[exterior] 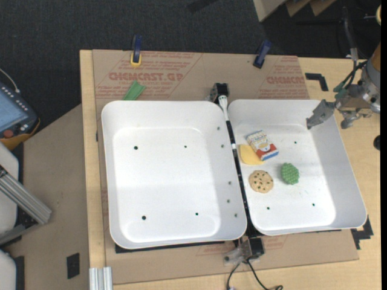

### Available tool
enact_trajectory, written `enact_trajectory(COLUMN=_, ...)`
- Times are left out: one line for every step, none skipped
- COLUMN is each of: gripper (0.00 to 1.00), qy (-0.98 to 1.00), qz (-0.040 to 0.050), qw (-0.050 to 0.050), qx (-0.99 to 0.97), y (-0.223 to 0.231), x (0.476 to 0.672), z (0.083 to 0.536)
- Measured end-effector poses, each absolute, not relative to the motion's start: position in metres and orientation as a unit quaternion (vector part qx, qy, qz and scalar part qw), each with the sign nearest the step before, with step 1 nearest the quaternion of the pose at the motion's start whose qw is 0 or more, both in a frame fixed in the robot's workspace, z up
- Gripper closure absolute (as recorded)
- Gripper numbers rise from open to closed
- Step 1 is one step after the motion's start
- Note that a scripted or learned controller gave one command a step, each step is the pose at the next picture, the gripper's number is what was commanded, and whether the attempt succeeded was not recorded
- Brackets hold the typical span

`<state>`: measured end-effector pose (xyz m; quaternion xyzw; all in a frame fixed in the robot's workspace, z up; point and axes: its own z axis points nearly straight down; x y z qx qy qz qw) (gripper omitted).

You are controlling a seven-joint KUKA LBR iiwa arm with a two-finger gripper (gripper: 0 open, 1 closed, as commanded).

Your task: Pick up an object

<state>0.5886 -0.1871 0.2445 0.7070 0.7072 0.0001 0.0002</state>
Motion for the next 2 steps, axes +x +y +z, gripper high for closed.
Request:
enact_trajectory(gripper=0.00, qy=0.709, qz=-0.0016, qw=-0.005, qx=0.705, y=-0.134, x=0.594, z=0.160)
enact_trajectory(gripper=0.00, qy=0.708, qz=0.0000, qw=-0.001, qx=0.706, y=-0.090, x=0.594, z=0.081)
